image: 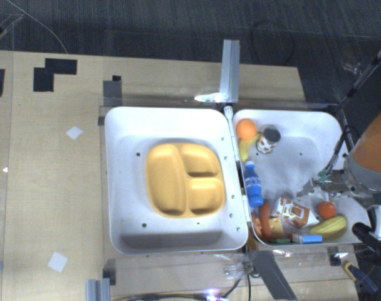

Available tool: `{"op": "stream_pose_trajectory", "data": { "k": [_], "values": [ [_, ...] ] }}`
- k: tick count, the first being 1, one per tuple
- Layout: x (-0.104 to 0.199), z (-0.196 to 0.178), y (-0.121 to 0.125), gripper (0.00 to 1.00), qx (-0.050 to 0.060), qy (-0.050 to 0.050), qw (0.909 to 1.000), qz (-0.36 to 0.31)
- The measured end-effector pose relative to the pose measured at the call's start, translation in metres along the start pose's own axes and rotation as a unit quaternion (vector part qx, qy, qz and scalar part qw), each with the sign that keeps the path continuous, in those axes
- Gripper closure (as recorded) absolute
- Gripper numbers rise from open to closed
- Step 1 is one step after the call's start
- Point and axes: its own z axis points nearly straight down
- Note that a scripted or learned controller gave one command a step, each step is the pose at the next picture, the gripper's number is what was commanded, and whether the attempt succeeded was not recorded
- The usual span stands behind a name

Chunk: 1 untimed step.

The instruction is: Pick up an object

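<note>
From the overhead camera, two white bins sit side by side on the pale wooden tabletop (52, 187). The left bin (125, 231), at the centre of the frame, carries a yellow divided tray (181, 179) with three compartments. The right bin (303, 127) carries a cluster of small items along its left wall and lower edge: an orange ball (245, 129) at the upper left, a blue bottle (252, 185) just below it against the wall, a printed carton (292, 213) near the bottom, a red ball (327, 209) and a yellow banana (328, 226) at the lower right. The arm enters at the right edge, and its tool (321, 183) sits low over the right bin just above the red ball; I cannot tell its state
</note>
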Motion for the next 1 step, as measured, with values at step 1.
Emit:
{"op": "stream_pose_trajectory", "data": {
  "k": [1],
  "values": [
    [0.0004,-0.0104,0.0018,1.0,-0.002,0.0,1.0,-0.001]
  ]
}}
